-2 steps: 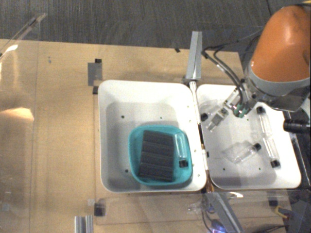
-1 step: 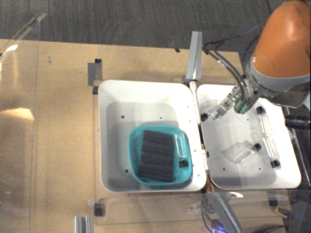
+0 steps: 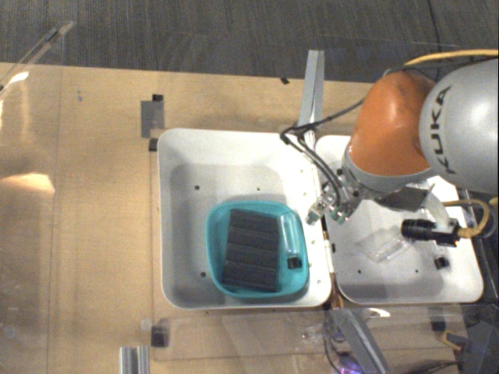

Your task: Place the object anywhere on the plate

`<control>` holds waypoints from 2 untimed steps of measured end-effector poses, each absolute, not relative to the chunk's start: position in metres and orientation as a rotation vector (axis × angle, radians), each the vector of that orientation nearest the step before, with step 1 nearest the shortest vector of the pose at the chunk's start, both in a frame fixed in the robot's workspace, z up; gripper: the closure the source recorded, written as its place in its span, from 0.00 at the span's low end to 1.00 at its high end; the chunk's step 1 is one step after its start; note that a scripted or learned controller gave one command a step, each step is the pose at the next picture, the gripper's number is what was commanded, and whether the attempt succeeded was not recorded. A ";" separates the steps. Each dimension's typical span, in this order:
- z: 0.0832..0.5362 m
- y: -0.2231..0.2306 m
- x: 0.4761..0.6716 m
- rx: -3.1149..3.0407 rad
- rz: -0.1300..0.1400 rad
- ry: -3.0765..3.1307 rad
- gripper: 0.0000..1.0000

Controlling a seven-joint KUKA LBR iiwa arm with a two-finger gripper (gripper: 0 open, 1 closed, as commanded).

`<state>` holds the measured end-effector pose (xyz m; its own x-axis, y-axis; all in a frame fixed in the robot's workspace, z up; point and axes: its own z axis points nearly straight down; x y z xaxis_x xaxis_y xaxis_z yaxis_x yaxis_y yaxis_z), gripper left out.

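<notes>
**Dark ridged block lies on the plate**

The dark ridged object point(image 3: 252, 249) lies flat on the turquoise plate point(image 3: 294, 240), inside the left bin point(image 3: 181, 209) (the plate sits toward that bin's near right corner); the gripper point(image 3: 331, 206) hangs just right of the plate, over the seam with the right bin point(image 3: 468, 275); finger state cannot be told; both bins rest on the desk point(image 3: 78, 224).

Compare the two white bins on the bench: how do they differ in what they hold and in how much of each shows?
The left bin holds a teal plate bearing a dark ribbed block; the right bin holds a clear, crumpled-looking item. The left bin shows whole; the right bin is partly covered by the arm. Both are shallow, white and side by side.
</notes>
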<state>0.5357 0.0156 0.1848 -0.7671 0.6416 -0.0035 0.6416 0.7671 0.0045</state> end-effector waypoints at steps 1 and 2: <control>0.185 0.015 0.536 1.071 0.005 2.948 0.00; 0.197 0.017 0.538 1.066 0.012 2.942 1.00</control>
